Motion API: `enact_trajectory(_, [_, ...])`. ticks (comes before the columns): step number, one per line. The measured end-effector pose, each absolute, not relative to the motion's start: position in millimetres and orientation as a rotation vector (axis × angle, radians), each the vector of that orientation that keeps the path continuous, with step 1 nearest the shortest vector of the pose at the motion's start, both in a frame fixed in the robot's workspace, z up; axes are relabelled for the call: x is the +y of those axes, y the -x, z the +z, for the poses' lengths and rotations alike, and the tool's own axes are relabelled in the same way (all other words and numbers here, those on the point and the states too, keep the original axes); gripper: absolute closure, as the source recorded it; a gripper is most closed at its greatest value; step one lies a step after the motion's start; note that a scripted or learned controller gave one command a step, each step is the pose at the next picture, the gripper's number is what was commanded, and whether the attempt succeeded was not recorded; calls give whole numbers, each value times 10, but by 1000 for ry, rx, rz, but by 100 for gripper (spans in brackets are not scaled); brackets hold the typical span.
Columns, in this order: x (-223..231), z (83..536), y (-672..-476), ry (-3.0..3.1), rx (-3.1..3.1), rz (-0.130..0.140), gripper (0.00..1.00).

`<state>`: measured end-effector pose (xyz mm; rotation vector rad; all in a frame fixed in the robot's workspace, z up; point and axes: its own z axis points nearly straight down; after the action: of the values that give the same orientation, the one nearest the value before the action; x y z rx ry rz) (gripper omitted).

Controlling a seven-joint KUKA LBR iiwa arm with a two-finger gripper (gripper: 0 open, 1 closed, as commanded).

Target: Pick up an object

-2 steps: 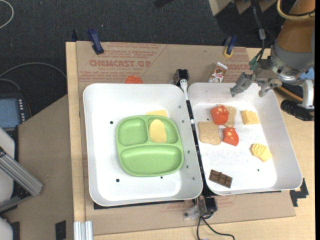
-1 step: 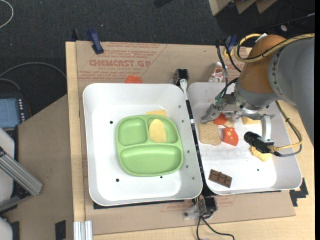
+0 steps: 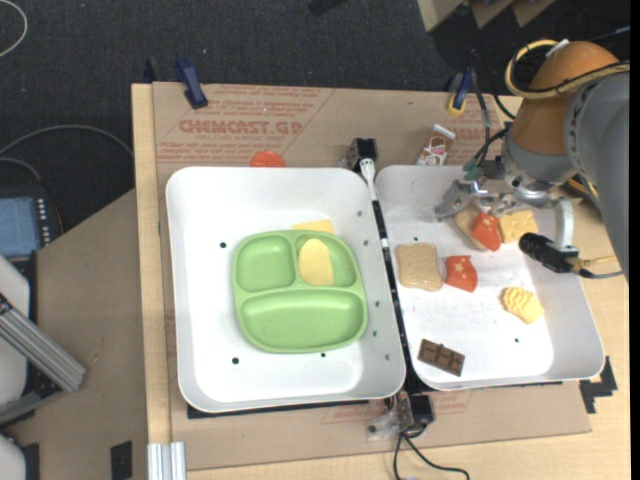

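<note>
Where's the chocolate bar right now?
The chocolate bar lies in the right bin, near its front edge, below the tan cracker and well away from the gripper.

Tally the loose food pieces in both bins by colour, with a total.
Yellow: 4 (piece in the green tray's compartment, piece behind the tray, ridged piece, piece by the gripper)
Red: 2 (one, another)
Tan: 1
Brown: 1
Total: 8

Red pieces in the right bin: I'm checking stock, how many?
2: one under the tool at the back, one mid-bin beside the tan slab. The arm may hide others.
</note>
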<state>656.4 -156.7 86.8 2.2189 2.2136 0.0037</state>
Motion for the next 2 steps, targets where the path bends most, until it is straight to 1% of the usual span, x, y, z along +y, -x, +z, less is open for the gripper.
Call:
enact_trajectory(1, [-1553,995,-6567,-2213,2214,4,100])
enact_trajectory(2, [-1551,986,-6564,-2213,2215,3,0])
